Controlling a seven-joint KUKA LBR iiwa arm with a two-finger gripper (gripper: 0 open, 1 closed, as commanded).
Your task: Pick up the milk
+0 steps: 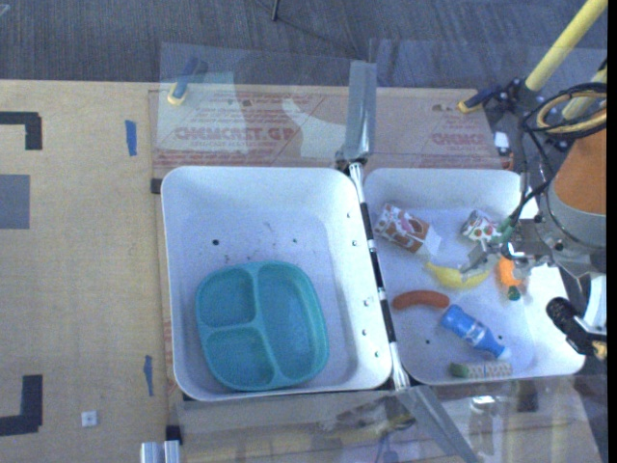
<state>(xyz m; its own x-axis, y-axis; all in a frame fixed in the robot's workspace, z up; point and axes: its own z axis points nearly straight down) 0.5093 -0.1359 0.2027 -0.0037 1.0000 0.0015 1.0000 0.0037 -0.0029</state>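
Observation:
The milk (402,228) is a small red-and-white carton lying tilted in the upper left of the right bin (443,183). My gripper (490,252) hangs over the right part of that bin, well to the right of the milk. It is just below a second small white carton (478,226) and above the right end of a yellow banana (457,277). The grey arm with its orange band (586,177) comes in from the right. Nothing shows in the gripper's grasp.
An orange carrot (508,273), a red sausage (420,300), a blue bottle (473,331) and a small green piece (461,368) lie in the right bin. The left bin (193,210) holds a teal divided plate (260,326). Cables hang near the arm.

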